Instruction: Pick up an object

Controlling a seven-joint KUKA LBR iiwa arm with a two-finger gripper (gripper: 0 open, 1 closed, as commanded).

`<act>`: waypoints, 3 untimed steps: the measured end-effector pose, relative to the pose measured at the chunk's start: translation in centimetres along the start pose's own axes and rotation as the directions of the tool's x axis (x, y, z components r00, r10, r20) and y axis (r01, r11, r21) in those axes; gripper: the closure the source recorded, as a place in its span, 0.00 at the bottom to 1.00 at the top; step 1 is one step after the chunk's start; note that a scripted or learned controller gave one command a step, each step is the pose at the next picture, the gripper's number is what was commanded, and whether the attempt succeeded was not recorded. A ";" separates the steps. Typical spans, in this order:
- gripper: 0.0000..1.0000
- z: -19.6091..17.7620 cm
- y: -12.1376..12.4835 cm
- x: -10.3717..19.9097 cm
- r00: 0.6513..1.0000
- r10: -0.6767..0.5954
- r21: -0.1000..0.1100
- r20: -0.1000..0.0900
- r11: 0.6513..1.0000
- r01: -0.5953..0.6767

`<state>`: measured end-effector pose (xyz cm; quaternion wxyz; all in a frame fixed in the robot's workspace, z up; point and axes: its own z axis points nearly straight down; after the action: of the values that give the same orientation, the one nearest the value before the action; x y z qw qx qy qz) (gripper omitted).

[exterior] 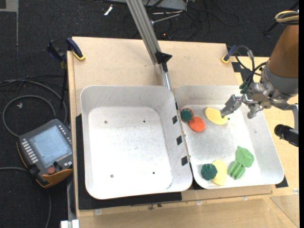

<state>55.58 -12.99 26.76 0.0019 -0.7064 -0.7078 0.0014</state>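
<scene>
Fig: two-finger gripper jaws spread wide, nothing held | over right white bin | nearest flat yellow soft piece, prob. pick target.

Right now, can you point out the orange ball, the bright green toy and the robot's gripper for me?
orange ball (197, 124): camera view, middle of its top.
bright green toy (241, 162): camera view, middle of its body, right bin's lower right.
gripper (241, 109): camera view, midway between its fingertips, above the right bin.
</scene>
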 end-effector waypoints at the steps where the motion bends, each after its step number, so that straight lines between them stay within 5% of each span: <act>1: 0.00 -0.2 0.1 0.0 1.000 0.002 -0.004 0.001 1.000 -0.002; 3: 0.00 11.4 0.0 0.7 1.000 0.002 0.001 0.000 1.000 -0.002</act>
<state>55.54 -12.23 15.38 0.0025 -0.7072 -0.7070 0.0017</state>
